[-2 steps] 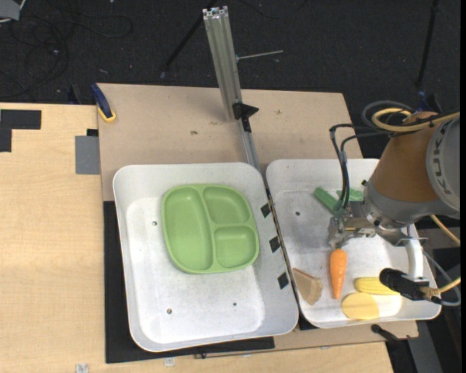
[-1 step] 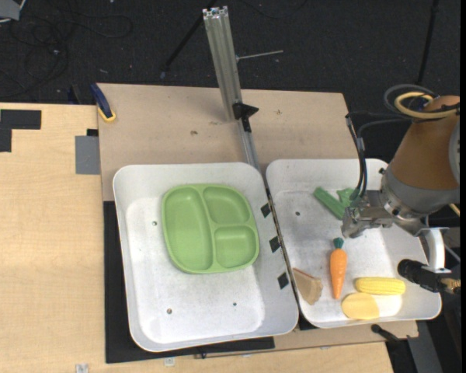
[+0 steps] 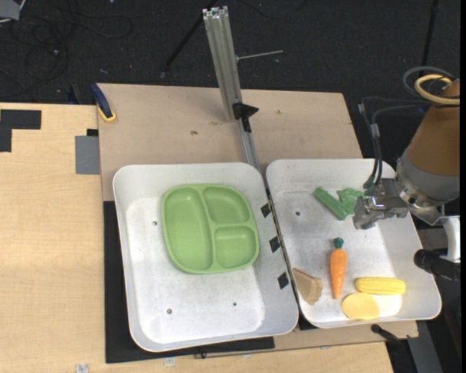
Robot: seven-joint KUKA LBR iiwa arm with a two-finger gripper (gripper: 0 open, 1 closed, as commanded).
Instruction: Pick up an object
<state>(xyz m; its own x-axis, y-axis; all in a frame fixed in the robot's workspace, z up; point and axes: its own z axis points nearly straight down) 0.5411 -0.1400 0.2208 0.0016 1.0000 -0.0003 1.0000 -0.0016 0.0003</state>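
Observation:
The right bin (image 3: 295, 179) holds a green toy (image 3: 335, 202) near its back, an orange carrot (image 3: 338, 269) in the middle, a tan wedge (image 3: 309, 286) at the front left, and a yellow corn cob (image 3: 381, 286) beside a yellow lemon-like piece (image 3: 361, 307) at the front right. My gripper (image 3: 366, 214) hangs low over the right bin, just right of the green toy and above the carrot. I see nothing between its fingers.
The left bin (image 3: 140, 286) carries a green divided plate (image 3: 210, 228). A metal post (image 3: 224, 61) rises behind the bins. Black clips (image 3: 273, 243) sit along the seam between the bins. The arm's body (image 3: 435, 150) stands over the right bin's far right edge.

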